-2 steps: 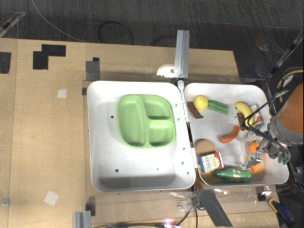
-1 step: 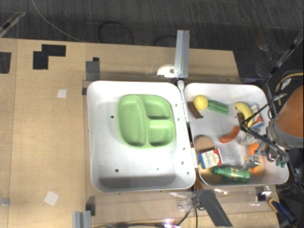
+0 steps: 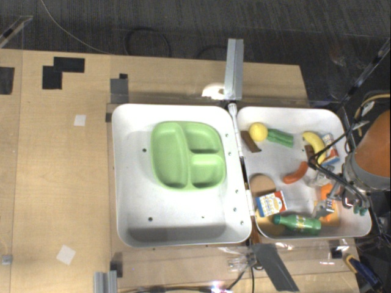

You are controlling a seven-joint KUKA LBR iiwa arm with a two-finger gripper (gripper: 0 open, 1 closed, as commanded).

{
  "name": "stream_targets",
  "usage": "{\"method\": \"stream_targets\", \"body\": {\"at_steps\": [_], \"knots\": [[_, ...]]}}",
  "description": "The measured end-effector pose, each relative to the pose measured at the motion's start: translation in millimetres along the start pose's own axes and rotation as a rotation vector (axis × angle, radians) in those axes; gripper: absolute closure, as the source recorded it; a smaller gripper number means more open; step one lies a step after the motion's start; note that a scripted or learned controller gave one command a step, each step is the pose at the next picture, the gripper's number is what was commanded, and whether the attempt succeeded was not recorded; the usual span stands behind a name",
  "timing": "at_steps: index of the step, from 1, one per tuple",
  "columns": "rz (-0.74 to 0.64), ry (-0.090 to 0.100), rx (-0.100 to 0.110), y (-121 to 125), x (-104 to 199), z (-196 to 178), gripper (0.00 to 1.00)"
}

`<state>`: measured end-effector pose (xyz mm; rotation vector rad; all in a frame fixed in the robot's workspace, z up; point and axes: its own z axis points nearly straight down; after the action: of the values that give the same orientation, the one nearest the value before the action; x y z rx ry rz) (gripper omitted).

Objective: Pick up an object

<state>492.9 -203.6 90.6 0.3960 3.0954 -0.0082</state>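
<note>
The right bin holds several small objects. A yellow lemon lies beside a green tube at the back. A banana is at the back right and a red sausage sits mid-bin. A brown round piece, a small printed box and a green bottle lie along the front. My gripper hangs low over the bin's front right corner, right at an orange object. Cables and the wrist hide what lies under it.
The left bin carries a green divided plate. A metal post stands behind the seam between the bins. The arm's orange band hangs over the right bin's right rim, with black cables crossing that side.
</note>
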Motion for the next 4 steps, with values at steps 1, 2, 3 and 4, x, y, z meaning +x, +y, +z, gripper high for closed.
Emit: {"method": "stream_targets", "body": {"at_steps": [1, 2, 3, 4], "knots": [[0.084, 0.003, 0.000, 0.0, 1.2, 0.4, 0.00], [0.076, 0.004, -0.002, -2.4, 0.3, 0.5, 0.00], [0.143, 0.005, 0.000, -0.3, 1.3, 0.5, 0.00], [0.255, 0.005, 0.000, 3.2, 2.4, 0.5, 0.00]]}}
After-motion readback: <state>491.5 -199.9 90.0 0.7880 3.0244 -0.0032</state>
